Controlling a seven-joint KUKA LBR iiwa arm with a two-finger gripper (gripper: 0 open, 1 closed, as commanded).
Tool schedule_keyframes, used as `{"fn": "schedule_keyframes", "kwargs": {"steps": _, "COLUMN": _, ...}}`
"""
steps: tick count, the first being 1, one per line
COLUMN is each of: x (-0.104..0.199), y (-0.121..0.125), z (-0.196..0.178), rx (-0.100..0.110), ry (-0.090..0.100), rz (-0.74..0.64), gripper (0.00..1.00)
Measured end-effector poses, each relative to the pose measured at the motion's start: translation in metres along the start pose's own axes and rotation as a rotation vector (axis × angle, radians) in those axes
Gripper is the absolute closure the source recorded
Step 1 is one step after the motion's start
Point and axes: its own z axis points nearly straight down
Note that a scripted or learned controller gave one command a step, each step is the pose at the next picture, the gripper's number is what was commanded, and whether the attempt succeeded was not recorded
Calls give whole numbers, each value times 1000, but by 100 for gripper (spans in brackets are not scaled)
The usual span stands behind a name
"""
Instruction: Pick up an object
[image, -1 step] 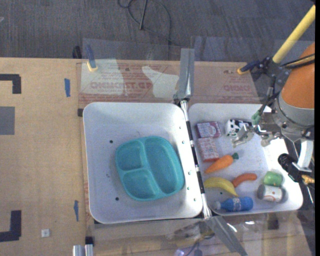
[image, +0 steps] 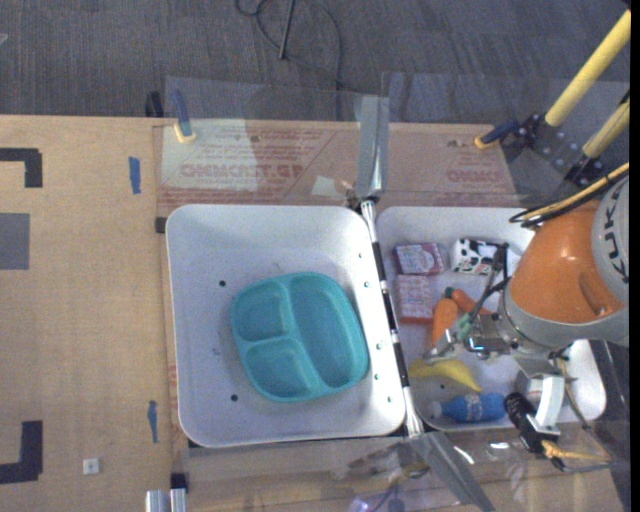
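Over the right bin (image: 590, 395), the gripper (image: 470, 338) hangs beside a carrot (image: 444, 318), with a banana (image: 447, 373) lying crosswise just below it, though whether it is spread or closed is unclear.

Evenly and brightly lit from above; faint shadows, mild glare on clear panels (image: 250, 150), slightly soft focus throughout.

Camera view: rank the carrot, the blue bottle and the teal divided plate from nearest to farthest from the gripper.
Measured from the gripper, which hangs over the right bin:
1. Carrot, just to its left in the right bin.
2. Blue bottle, below it near the right bin's front edge.
3. Teal divided plate, across in the left bin.
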Motion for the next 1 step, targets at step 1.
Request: {"fn": "schedule_keyframes", "kwargs": {"steps": 1, "x": -1, "y": -1, "z": -8, "rx": 3, "ry": 1, "rz": 4, "gripper": 100}}
